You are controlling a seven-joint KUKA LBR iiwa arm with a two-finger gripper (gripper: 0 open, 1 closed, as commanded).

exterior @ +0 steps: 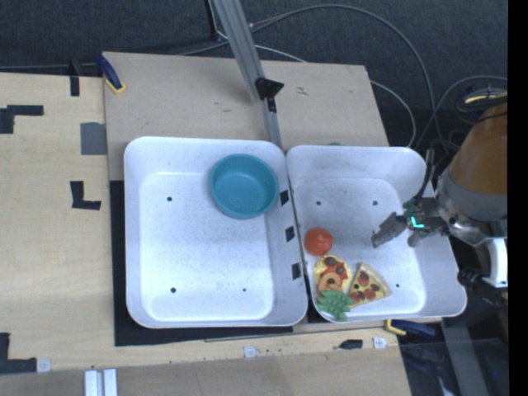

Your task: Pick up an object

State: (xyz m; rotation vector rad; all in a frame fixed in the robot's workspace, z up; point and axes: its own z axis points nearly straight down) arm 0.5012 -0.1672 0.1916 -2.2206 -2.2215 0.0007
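In the left white bin (pixel 165 304) we see a round blue plastic bowl (pixel 242 186). The right white bin (pixel 396 159) holds a small red tomato (pixel 318 241), two pizza slices (pixel 351 279) and a green leafy piece (pixel 334 304). The gripper (pixel 386 234) hovers beside them; how it stands we cannot tell.

Being cut off at the right side, the grey arm with orange band (pixel 485 159). Looking too small and blurred to show finger state, the dark two-finger gripper (pixel 386 235). Partly covering the flat toy pizza slices (pixel 351 280), the green leafy toy (pixel 333 304).
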